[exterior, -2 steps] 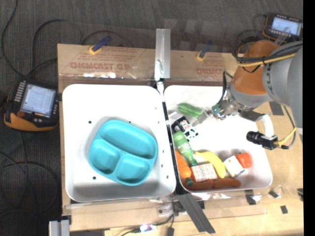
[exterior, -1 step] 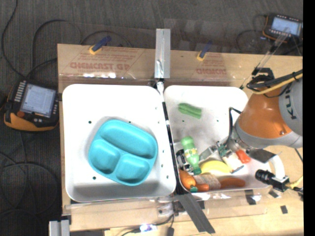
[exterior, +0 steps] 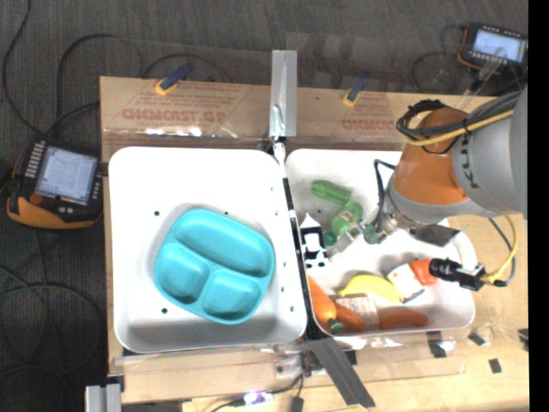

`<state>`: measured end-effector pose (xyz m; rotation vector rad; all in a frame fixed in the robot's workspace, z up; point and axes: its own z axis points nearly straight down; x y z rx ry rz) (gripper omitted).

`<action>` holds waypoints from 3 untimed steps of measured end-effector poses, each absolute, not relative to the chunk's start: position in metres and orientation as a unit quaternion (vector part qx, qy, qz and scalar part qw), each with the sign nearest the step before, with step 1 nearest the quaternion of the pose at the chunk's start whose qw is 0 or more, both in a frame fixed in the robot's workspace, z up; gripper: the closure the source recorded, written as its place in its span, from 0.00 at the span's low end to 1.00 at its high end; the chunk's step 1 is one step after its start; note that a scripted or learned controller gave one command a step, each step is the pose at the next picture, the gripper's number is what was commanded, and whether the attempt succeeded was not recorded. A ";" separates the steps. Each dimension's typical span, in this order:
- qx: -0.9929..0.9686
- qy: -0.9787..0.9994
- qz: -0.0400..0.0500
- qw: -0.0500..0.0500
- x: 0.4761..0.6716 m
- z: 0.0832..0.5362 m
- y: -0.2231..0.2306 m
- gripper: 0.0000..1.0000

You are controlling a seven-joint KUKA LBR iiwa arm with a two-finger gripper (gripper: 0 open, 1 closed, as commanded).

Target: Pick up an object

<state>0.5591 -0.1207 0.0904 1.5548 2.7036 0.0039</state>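
My gripper [exterior: 340, 235] reaches into the right bin [exterior: 459, 316] from the right, low over its left-middle part. Behind it the orange band [exterior: 426, 181] of the wrist hangs over the bin's right half. A small green object [exterior: 345, 221] lies right against the gripper's tip, partly covered by it. I cannot tell whether it is held. A longer green piece [exterior: 331, 191] lies just beyond it toward the back. At the front of the bin lie a yellow banana [exterior: 371, 287], an orange carrot [exterior: 320, 301], a red sausage [exterior: 403, 319] and a white and orange item [exterior: 408, 278].
The left bin [exterior: 129, 196] holds a turquoise divided plate [exterior: 214, 264]. A black and white item [exterior: 310, 241] sits by the wall between the bins. A black cable end [exterior: 450, 269] hangs over the right bin's right side. Handheld pendants lie off the bench.
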 end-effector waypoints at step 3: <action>0.370 0.929 -0.001 0.000 0.634 0.227 -0.066 1.00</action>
